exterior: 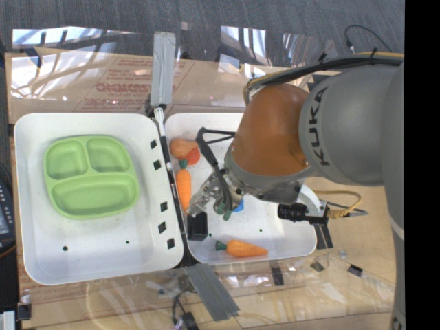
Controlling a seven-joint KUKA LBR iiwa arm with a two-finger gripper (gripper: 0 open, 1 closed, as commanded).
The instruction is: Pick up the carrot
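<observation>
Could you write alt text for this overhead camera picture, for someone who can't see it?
A grey and orange robot arm reaches into the right white bin, its gripper low beside a carrot at the bin's left wall. A second carrot lies near the front edge, and an orange-red piece sits further back. The left bin holds a green divided plate.

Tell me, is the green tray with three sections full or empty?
Empty. The green three-section plastic tray in the left white bin shows bare green in every section; the orange carrots lie in the right white bin.
</observation>
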